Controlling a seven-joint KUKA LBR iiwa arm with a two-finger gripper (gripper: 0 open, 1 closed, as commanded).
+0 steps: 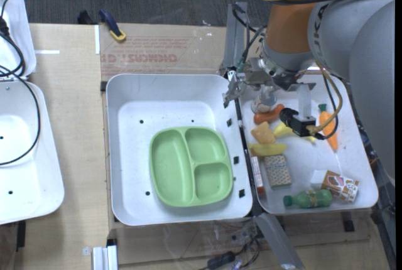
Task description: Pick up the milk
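The gripper (266, 99) hangs over the right bin (370, 190), its jaw state impossible to tell; the boxy cardboard milk carton (340, 187) lies well apart.

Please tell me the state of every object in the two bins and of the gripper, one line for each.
Green plate: upright in left bin, nothing on it.
Milk carton: lying on its side, right bin, untouched.
Green bottle: lying on its side, near the carton.
Carrot: lying flat.
Gripper: low over the right bin's far end; fingers hidden.
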